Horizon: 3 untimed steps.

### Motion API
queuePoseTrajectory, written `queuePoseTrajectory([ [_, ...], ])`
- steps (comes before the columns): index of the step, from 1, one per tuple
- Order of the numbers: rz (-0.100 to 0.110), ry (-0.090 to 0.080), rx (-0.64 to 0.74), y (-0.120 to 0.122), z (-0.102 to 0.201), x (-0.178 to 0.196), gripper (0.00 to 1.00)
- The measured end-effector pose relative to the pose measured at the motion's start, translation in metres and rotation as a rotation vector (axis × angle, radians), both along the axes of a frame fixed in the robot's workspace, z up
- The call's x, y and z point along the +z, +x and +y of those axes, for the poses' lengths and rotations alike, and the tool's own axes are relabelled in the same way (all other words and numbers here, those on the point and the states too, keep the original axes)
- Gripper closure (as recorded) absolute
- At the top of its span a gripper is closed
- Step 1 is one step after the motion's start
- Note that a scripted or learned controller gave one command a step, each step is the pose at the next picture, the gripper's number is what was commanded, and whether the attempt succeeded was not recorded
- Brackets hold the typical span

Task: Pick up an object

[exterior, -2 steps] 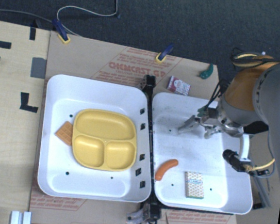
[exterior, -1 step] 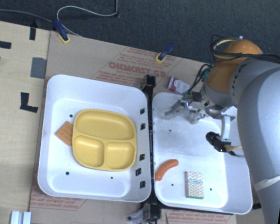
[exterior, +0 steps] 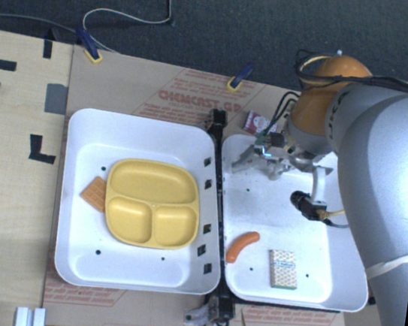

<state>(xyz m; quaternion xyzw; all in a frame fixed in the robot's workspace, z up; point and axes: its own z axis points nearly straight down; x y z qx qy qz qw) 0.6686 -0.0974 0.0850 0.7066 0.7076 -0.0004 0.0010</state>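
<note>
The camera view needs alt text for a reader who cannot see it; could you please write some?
A grey robot arm's gripper hovers over the right bin, which holds an orange sausage and a small card box. The left bin holds a yellow divided tray and a cracker.

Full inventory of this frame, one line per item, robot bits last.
white bins: 2, white, side by side on bench
yellow tray: 1, yellow, three compartments, left bin
cracker: 1, tan, left bin, part under the tray's left edge
sausage: 1, orange, right bin, lower left
small box: 1, pale, patterned, right bin, right of sausage
clips: 2, blue-yellow, cardboard's far edge
arm: 1, grey with orange band, over right bin
gripper: 1, upper right bin
</note>
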Motion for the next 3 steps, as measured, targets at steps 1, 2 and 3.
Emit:
queuePoseTrajectory([
  [1,0.000,-0.003,0.001,0.0001,-0.0002,0.0100,1.00],
  [2,0.001,-0.003,0.001,0.0000,-0.0003,0.0099,0.00],
  [3,0.002,-0.005,0.002,-0.0002,-0.0004,0.0193,1.00],
])
